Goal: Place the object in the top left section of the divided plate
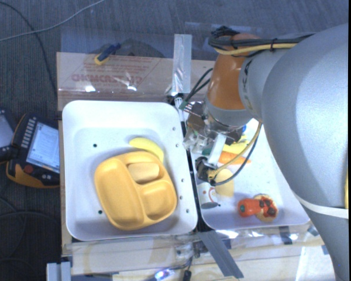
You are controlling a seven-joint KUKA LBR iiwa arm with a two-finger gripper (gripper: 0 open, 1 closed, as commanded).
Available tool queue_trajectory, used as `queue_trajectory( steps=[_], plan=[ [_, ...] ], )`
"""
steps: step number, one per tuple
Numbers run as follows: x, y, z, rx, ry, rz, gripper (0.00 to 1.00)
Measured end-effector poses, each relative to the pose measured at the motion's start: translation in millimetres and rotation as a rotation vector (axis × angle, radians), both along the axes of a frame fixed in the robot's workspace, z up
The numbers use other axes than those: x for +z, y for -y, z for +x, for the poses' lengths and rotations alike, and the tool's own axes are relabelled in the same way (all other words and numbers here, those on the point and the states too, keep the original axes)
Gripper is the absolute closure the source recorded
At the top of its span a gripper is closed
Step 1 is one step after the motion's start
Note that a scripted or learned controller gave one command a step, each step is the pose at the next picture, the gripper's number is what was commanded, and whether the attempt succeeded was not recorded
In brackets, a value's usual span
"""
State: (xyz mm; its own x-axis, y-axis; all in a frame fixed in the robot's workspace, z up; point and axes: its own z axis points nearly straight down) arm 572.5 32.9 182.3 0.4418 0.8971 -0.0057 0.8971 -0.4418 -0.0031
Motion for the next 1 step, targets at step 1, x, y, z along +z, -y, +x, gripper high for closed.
queue_trajectory(
  steps=[1],
  plan=[
    [0.0,37.4,-68.3,0.042,-0.001,0.004,1.0]
  ],
)
